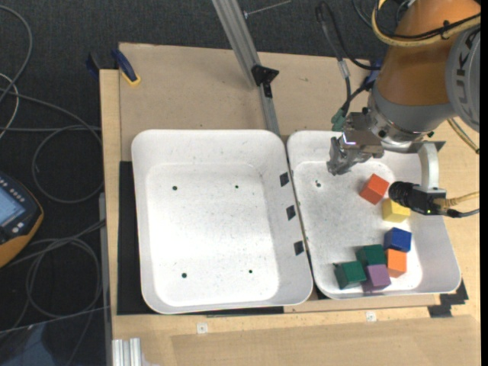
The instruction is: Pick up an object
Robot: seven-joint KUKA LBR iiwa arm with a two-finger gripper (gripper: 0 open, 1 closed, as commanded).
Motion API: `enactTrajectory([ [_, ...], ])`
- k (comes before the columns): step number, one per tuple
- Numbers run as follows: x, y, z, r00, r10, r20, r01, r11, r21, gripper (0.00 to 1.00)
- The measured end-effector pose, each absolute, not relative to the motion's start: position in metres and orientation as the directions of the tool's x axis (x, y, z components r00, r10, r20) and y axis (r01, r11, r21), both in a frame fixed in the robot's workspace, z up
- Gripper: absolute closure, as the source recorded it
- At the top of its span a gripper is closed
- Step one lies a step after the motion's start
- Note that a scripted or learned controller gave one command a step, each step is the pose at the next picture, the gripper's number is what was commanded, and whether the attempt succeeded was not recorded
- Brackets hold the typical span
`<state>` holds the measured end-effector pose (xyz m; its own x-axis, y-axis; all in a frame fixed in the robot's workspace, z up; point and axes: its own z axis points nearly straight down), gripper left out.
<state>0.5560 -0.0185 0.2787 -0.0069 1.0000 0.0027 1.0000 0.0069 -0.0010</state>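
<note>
At the far left edge, off the tabletop (191,75), a yellow-cased device (14,219) with a small screen lies among loose black cables; nothing on its screen can be read. The left bin (149,147) sits on the wood, its speckled white floor showing four dark dots. A grey metal bar (240,44) runs slantwise above it toward the seam between the bins.

In the right bin (305,147) the jaws (341,164) hang over the upper part of the floor; whether they are open or closed cannot be told. Just right of them lies an orange block (374,188), then a yellow block (395,209). Near the bin's lower edge cluster two green blocks (350,273) (372,254), a purple block (377,279), a blue block (398,239) and a second orange block (396,261) (all touching or nearly so). On the arm's grey shell (467,75), partial letters "UK" are legible at the right edge.
</note>
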Motion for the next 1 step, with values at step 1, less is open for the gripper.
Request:
enactTrajectory([
  [1,0.5456,0.0261,0.2585,-0.005,1.0,0.002,1.0,0.005,-0.003,1.0],
])
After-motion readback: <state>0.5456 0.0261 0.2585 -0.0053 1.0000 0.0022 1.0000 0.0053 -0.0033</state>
